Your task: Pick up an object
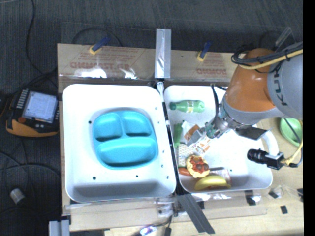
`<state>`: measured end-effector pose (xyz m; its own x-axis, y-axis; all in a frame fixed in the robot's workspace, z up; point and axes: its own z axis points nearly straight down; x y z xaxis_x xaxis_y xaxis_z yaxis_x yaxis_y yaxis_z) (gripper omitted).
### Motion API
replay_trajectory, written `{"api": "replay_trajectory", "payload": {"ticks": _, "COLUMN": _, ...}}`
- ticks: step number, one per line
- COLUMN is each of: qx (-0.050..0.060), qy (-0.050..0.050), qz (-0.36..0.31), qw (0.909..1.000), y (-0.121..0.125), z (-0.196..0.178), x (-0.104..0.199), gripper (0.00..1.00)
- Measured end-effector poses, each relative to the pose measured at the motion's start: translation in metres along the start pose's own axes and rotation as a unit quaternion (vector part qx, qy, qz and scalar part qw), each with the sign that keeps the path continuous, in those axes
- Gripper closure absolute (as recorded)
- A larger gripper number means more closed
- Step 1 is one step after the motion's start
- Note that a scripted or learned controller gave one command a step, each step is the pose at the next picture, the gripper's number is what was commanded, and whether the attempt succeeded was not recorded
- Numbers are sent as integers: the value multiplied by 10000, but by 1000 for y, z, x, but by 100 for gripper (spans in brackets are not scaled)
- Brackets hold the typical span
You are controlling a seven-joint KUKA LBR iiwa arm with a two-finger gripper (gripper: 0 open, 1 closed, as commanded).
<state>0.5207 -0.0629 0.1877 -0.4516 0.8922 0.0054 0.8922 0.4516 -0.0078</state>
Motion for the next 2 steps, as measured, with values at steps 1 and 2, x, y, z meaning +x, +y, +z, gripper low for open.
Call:
{"api": "replay_trajectory", "payload": {"ticks": 1, "qx": 13, "qy": 2, "qz": -85, "qw": 10000, "y": -36, "z": 9, "x": 14, "gripper": 100}}
{"api": "replay_trajectory", "payload": {"ticks": 2, "qx": 5, "qy": -15, "qz": 504, "qw": 9987, "y": 59, "z": -43, "x": 20, "gripper": 100}}
